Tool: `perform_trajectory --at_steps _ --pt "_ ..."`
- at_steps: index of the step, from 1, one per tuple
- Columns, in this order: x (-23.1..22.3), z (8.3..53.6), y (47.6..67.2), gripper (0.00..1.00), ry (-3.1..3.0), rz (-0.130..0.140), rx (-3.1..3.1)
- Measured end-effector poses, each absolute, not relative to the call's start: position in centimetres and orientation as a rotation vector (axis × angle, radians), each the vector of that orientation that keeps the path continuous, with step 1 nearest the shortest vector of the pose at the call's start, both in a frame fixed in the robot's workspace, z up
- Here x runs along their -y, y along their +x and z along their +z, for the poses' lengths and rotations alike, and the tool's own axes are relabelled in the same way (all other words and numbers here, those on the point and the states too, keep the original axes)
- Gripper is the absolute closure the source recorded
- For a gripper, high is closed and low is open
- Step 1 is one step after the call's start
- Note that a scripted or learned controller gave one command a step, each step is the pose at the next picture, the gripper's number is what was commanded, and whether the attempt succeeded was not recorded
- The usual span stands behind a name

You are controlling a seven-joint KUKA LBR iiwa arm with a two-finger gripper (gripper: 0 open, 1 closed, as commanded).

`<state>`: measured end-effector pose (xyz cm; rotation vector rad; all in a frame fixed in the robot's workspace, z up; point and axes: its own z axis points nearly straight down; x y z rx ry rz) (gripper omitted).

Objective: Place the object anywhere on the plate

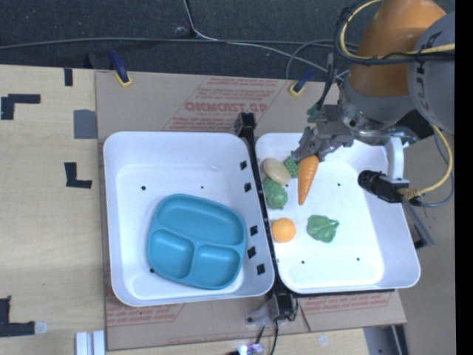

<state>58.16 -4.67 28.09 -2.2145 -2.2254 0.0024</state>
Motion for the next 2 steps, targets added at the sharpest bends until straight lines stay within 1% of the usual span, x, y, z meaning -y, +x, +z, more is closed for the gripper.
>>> perform_trajectory --at_steps 1,2 --pt "-0.9 25.8 56.6 1.0 -2.214 0.004 2.225" --pt "-5.0 25.0 55.5 1.0 -2.216 0.004 2.224"
